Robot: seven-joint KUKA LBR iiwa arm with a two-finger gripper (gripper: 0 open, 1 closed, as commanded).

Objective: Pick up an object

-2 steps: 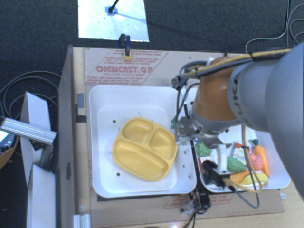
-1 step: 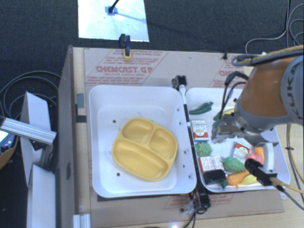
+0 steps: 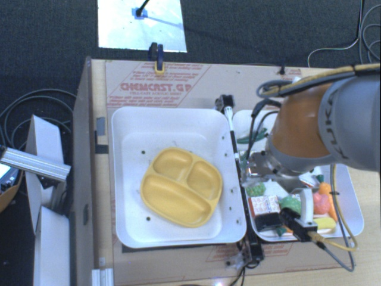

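Overhead view of the bench [image 3: 178,82], read as a clock face with 12 at the far edge. The left bin [image 3: 128,124] sits at the centre. It holds one yellow divided plate [image 3: 181,186], lying flat and turned slightly, its three compartments bare. The right bin [image 3: 356,219] lies towards 3 o'clock, touching the left bin along their shared wall. The arm [image 3: 321,127] enters from 3 o'clock and covers most of it.

The gripper [image 3: 260,170] hangs below the orange wrist band, low over the 9 o'clock side of the right bin, just beside the shared wall. The wrist hides its tip, so it cannot be told whether it is open or closed, or whether it touches anything.

The candidate objects cluster in the part of the right bin towards 6 o'clock:
- A small green piece [image 3: 256,190] lies just at 6 o'clock of the gripper.
- A red-and-white carton [image 3: 264,205] lies beyond the green piece in the same direction.
- A second green piece [image 3: 290,204] lies at 3 o'clock of the carton.
- An orange piece [image 3: 323,189] and a yellow piece [image 3: 324,223] lie nearer the bin's 3 o'clock rim.

All of them appear to rest on the bin floor.

Progress, as a judgement: the approach looks largely made, with the arm lowered over the cluttered bin. No item is seen raised, so the grasp and the lift are both left to do. The small green piece is the likeliest target, being nearest the gripper.
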